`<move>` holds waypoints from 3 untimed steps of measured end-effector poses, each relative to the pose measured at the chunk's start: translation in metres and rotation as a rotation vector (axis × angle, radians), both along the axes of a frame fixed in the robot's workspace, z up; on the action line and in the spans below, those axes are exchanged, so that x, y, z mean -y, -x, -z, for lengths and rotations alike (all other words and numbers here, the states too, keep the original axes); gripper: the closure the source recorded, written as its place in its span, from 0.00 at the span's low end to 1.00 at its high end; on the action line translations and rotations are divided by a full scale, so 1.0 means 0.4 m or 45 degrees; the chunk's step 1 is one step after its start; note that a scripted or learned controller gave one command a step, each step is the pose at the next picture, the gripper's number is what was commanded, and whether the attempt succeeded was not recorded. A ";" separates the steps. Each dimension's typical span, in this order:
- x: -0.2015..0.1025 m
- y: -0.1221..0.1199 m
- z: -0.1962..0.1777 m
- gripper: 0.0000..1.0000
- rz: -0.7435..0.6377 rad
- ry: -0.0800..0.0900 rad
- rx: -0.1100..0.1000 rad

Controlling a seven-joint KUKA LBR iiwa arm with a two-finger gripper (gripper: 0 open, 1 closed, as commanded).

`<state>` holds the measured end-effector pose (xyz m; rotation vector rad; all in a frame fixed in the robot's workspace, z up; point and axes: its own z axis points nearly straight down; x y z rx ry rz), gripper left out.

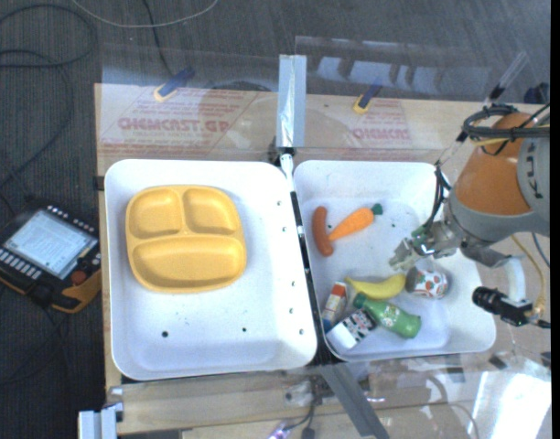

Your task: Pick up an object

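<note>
1. Two white bins are seen side by side on the bench: the left bin [152, 337] carries a yellow divided plate [185, 237], and the right bin [463, 332] carries a handful of small toys.
2. Toward 11 o'clock in the right bin an orange carrot [351, 223] with a green tip is laid at a slant, touching or just beside a red-orange sausage [322, 230].
3. Toward 6 o'clock a yellow banana [378, 286] is laid just above a green bottle [390, 317], with a small red-capped bottle [335, 302] and a black-and-white carton [350, 328] at their 9 o'clock side.
4. A white ball with red patches [428, 283] is seen at 3 o'clock of the banana, just beside it.
5. The gripper [419, 249] is positioned low over the right bin, directly at 12 o'clock of the ball; whether its fingers are apart or closed cannot be told, and nothing is seen held.
6. Behind the bins, clear sheeting with red lettering [175, 124] is spread over a board.
7. A handheld control screen [47, 256] is placed on dark carpet [42, 80] at 9 o'clock, with cables trailing.
</note>
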<state>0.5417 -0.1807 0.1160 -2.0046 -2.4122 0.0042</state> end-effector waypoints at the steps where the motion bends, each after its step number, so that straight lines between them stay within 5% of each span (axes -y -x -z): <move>1: -0.001 0.000 0.000 0.00 0.000 -0.001 0.001; 2: -0.043 0.125 0.063 0.00 0.037 0.013 0.038; 3: -0.059 -0.031 0.065 0.00 0.138 0.009 0.028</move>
